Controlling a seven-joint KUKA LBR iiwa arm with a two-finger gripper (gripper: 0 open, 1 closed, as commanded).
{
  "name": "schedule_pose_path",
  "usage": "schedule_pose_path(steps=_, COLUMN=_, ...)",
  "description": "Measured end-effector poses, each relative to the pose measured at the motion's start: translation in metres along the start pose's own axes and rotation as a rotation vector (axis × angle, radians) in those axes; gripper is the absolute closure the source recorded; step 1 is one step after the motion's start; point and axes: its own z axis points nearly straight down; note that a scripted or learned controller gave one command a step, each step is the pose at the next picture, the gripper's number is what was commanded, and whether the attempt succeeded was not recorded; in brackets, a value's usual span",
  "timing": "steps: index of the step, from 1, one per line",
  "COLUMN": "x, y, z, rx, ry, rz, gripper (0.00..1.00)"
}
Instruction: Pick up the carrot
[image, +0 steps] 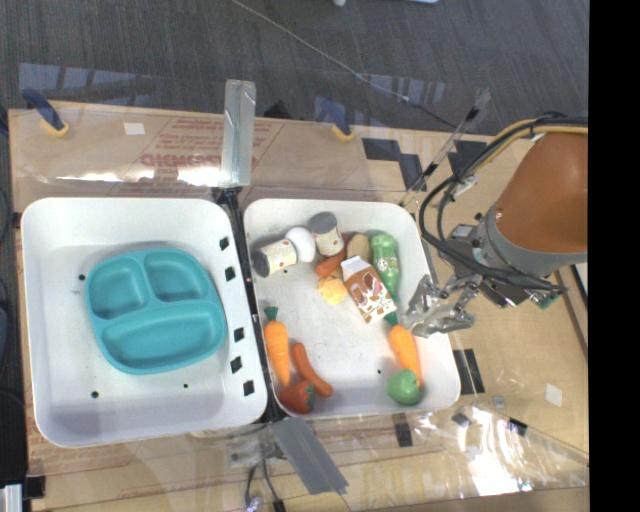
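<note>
Two orange carrots lie in the right bin (335, 335). One carrot (405, 352) rests near the bin's right wall, pointing toward the front, with a small green fruit (404, 387) at its lower end. The other carrot (276, 350) lies along the bin's left wall, beside a red pepper (300, 392). My gripper (434, 310) hangs over the right rim of this bin, just above and to the right of the first carrot's upper end. Nothing can be made out in its grasp.
The back of the right bin holds two small cans (323, 232), a white ball (300, 240), a green bottle (385, 260), a small carton (367, 292) and a yellow piece (332, 290). A teal divided plate (155, 310) lies in the left bin (55, 330).
</note>
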Motion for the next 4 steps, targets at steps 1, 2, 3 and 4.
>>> schedule_pose_path(steps=1, x=-0.014, y=0.026, z=-0.02, rx=0.0, ry=-0.001, rz=-0.39, gripper=1.0)
schedule_pose_path(steps=2, x=0.017, y=0.019, z=0.127, rx=-0.017, ry=0.001, rz=-0.551, gripper=1.0)
schedule_pose_path(steps=3, x=0.015, y=0.015, z=0.038, rx=0.002, ry=0.0, rz=-0.731, gripper=1.0)
schedule_pose_path(steps=4, x=0.015, y=0.014, z=-0.108, rx=0.006, ry=0.003, rz=-0.926, gripper=1.0)
